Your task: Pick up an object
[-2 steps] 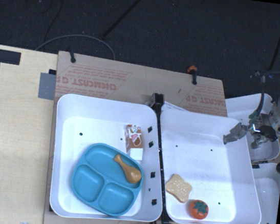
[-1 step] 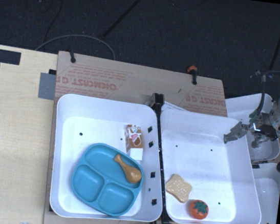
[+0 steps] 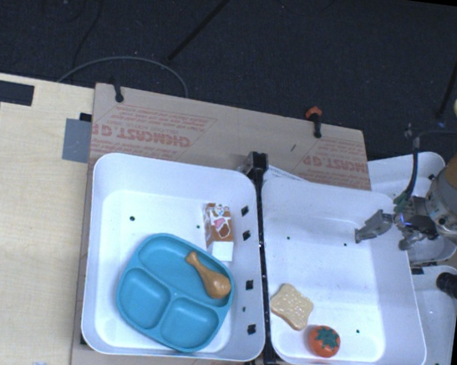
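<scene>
1. Camera view, right bin (image 3: 344,261): the gripper (image 3: 389,229) hangs over the bin's upper right part, its two fingers spread apart with nothing between them. A toast slice (image 3: 292,305) and a tomato (image 3: 324,341) lie near each other at the bin's lower edge, well apart from the claw.
2. Camera view, left bin (image 3: 117,195): a blue divided plate (image 3: 162,307) carries a drumstick (image 3: 209,275); a small packet (image 3: 220,223) lies just above the plate.
3. Progress, as I judge it: nothing is lifted yet. Choosing an object, descending, closing and raising all remain; the toast and tomato look nearest.
</scene>
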Motion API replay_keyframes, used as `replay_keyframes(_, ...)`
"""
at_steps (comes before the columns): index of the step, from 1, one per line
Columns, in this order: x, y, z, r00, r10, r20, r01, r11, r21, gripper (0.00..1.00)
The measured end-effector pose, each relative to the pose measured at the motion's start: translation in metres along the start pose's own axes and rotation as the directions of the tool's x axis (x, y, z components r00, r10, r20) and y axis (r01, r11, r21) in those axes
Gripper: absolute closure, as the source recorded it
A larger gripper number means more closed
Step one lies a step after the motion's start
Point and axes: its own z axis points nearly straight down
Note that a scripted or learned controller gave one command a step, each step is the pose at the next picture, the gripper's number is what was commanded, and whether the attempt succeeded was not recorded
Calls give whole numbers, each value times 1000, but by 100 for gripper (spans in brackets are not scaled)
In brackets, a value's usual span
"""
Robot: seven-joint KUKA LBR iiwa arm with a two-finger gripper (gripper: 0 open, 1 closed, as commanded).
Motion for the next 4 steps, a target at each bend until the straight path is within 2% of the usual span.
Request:
replay_keyframes(2,11,3,110,1000,-1,-1,1,1000,0,0)
replay_keyframes(3,10,4,96,1000,1,0,-1,1000,-3,100)
replay_keyframes(4,3,1,51,1000,2,2,-2,1000,-8,100)
